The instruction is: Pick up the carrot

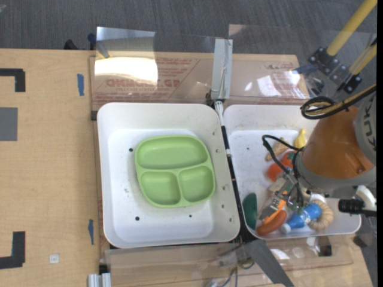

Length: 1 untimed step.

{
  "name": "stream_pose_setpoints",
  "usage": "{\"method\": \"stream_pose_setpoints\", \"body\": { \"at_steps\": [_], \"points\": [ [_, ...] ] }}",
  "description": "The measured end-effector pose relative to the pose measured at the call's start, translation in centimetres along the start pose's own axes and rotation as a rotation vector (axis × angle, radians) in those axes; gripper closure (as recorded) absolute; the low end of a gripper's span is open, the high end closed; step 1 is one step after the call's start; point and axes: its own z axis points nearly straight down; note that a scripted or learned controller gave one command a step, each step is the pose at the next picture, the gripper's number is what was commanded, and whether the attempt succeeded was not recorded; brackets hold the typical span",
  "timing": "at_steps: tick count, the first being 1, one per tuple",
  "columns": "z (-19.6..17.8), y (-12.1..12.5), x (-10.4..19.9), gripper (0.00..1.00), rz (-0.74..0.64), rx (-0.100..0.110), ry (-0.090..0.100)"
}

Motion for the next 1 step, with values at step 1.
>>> {"method": "stream_pose_setpoints", "body": {
  "at_steps": [1],
  "points": [
    [-1.26, 0.22, -0.45, 1.0, 0.0, -0.006, -0.018]
  ]
}}
